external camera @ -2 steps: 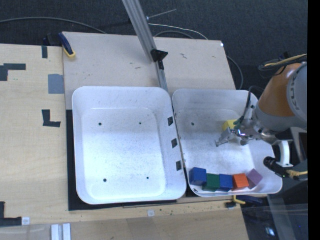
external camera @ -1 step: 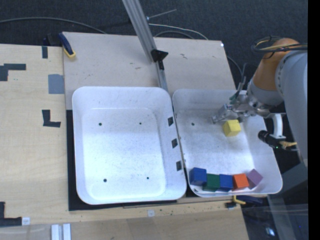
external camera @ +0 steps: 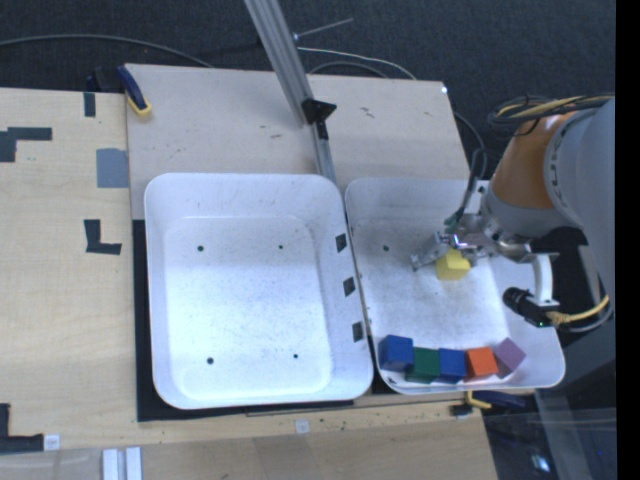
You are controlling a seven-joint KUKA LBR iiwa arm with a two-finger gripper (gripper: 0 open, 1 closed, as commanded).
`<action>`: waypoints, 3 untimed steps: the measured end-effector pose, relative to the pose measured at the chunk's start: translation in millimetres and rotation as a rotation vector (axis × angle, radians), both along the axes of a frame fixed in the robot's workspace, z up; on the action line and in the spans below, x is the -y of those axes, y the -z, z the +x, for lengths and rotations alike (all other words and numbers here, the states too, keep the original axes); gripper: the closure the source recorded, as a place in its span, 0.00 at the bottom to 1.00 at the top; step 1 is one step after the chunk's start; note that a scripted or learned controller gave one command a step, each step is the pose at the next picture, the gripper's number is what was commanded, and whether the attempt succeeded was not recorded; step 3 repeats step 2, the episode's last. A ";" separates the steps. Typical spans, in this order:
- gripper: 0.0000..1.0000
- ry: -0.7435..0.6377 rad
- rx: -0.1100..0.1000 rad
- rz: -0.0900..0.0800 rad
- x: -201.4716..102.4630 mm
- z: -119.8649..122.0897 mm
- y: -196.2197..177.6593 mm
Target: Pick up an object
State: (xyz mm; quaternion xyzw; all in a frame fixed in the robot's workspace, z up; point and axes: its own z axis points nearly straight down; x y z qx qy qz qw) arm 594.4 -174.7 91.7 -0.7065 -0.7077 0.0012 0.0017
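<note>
A small yellow block (external camera: 454,266) lies in the right bin (external camera: 395,218), near its middle right. My gripper (external camera: 446,254) hangs directly over it, reaching in from the right on the grey arm with the orange band (external camera: 520,173). The block's top edge is tucked under the gripper's metal tip, and I cannot tell whether it is gripped or resting on the bin floor. Along the right bin's front wall sits a row of blocks: blue (external camera: 396,351), green (external camera: 425,363), a second blue (external camera: 452,364), orange (external camera: 481,362) and purple (external camera: 510,353).
The left bin (external camera: 160,268) stands beside the right one, sharing a raised divider (external camera: 350,268). A slanted metal rail (external camera: 285,53) crosses the bench behind the bins. Cables (external camera: 545,313) hang off the arm at the right bin's right rim.
</note>
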 end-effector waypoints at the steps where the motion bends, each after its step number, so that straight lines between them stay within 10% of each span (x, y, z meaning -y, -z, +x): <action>1: 1.00 -0.001 0.000 -0.002 1.1 0.9 -9.3; 2: 1.00 -0.007 0.003 0.003 -84.9 16.1 -15.5; 3: 1.00 -0.007 0.003 0.003 -84.9 16.1 -15.5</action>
